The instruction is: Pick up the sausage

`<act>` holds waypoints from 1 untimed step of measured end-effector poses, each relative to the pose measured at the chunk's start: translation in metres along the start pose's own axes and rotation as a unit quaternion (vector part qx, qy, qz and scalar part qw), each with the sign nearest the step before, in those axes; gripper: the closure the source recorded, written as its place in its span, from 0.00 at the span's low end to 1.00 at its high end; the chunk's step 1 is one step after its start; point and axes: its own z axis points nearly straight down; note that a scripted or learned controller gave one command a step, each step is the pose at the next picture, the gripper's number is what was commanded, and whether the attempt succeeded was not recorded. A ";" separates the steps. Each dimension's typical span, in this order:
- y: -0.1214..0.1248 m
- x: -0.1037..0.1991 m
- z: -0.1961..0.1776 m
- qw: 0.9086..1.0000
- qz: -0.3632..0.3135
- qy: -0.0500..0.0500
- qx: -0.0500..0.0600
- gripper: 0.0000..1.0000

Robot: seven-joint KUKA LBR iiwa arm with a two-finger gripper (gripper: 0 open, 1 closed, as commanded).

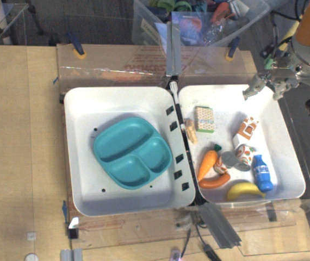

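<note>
Camera view shows the sausage (214, 182) lying flat in the right bin (288, 145), close to that bin's front edge and near its left wall, a short reddish-orange link set almost crosswise. It looks like a toy: probably light, smooth-skinned and stiff or slightly springy, so it may slip or roll out of a pinch rather than crush. The best hold seems to be across its narrow middle, with the fingers closing on its long sides, since the rounded ends give little to grip.

Crowding is the trouble. A carrot (207, 163) rests just behind it, apparently touching its left half, and a banana (243, 190) lies just beside its right end along the front edge. A small grey piece (230, 159) and a round red-and-white thing (244, 155) sit near behind, with a blue bottle (262, 173) further right. A green-edged box (204, 119) and an orange-and-white carton (248, 128) stand toward the back.

The gripper (267, 88) hovers over the right bin's back right corner, well apart from the sausage, with nothing between its fingers; they appear spread, so I judge it open. The left bin (79, 145) carries a teal divided plate (131, 152).
</note>
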 end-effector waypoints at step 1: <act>-0.067 -0.007 0.062 0.995 -0.097 0.000 0.000 0.00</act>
